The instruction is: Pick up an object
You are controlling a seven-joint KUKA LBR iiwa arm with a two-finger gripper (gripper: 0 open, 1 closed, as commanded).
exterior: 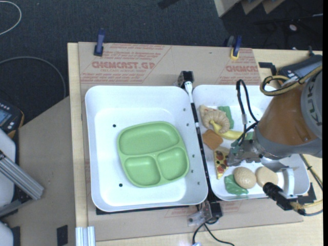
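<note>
Green tray in left bin

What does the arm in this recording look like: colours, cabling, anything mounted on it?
The arm is a thick rounded body, with a broad orange-brown band above a grey wrist section. Black cables loop off it, with a yellow-and-black bundle near its upper side. The hand is a dark grey metal block. A black fitting with wires sits low on the wrist.
</note>
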